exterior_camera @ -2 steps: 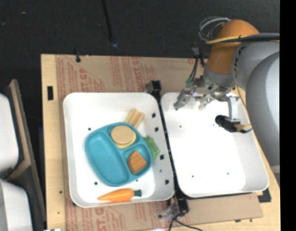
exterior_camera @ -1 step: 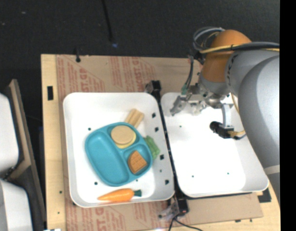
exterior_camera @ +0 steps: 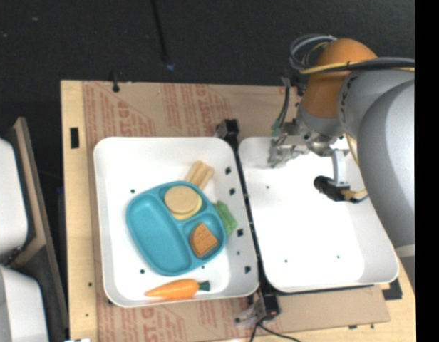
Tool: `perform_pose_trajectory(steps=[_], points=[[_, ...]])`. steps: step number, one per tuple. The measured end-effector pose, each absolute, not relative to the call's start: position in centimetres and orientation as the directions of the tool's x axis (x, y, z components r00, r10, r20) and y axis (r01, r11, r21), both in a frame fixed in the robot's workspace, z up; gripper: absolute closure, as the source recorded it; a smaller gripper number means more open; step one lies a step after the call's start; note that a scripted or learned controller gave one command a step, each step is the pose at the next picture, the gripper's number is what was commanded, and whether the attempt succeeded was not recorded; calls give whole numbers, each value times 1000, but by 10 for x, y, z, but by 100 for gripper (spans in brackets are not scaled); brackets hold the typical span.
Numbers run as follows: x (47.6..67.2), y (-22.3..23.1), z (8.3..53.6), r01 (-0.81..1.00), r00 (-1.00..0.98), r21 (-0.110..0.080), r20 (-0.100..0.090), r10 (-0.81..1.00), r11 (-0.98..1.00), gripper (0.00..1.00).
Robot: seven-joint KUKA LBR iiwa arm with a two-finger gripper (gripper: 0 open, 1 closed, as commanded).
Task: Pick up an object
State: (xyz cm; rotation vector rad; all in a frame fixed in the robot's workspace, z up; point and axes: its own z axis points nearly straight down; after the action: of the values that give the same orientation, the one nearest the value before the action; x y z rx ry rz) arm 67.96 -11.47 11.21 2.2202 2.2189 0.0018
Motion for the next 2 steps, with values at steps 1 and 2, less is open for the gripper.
perform_pose_trajectory(steps=[1,2], points=[[679,-116,155,1000,1,4,-1,1000,-1,100],[680,-120,199,1000,1,5,-1,1000,-1,100]])
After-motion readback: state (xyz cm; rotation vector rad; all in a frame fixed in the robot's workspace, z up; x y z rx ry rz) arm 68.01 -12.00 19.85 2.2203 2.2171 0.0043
